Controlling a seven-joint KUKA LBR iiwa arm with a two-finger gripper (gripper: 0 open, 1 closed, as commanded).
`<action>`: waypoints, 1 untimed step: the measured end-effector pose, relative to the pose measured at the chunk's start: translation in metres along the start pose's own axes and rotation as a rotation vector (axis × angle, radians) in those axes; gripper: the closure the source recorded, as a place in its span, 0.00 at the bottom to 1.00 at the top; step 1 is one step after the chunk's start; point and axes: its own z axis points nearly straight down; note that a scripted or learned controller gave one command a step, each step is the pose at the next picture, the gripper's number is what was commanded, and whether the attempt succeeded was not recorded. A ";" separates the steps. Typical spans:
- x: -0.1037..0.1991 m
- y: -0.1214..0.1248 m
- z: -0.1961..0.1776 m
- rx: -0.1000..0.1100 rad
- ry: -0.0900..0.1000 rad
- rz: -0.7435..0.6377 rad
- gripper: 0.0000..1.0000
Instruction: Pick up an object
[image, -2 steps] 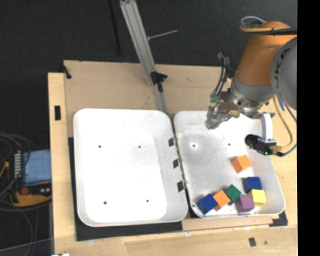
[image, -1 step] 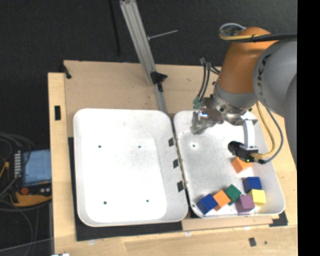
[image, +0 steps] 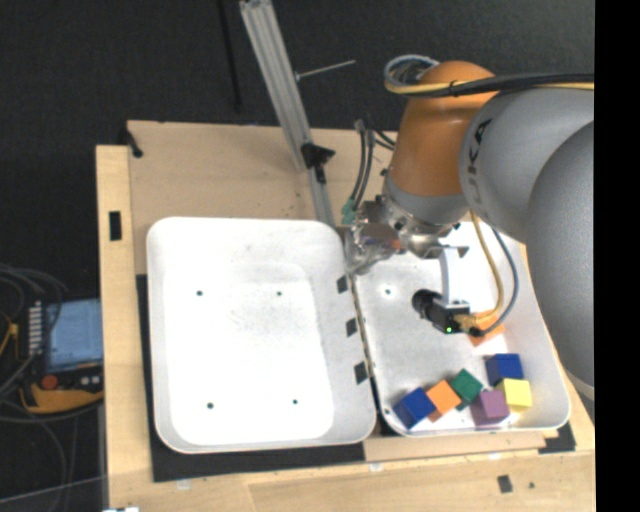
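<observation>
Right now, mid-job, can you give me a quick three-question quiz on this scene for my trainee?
1. True or false: the small coloured blocks lie in the left white plastic bin.
2. Which block lies nearest the bins' shared edge: A purple, B blue cube, C yellow?
3. What colour is the small cube touching that block?

Key: 1 false, they cluster at the right white plastic bin's near end. 2 B. 3 orange.

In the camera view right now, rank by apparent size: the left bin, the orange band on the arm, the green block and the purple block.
1. left bin, by far the largest.
2. orange band, though it sits nearer the camera, which inflates it.
3. green block and purple block look about alike; I would not rank them.
</observation>
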 end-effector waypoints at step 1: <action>0.045 -0.010 0.004 0.001 0.000 0.000 1.00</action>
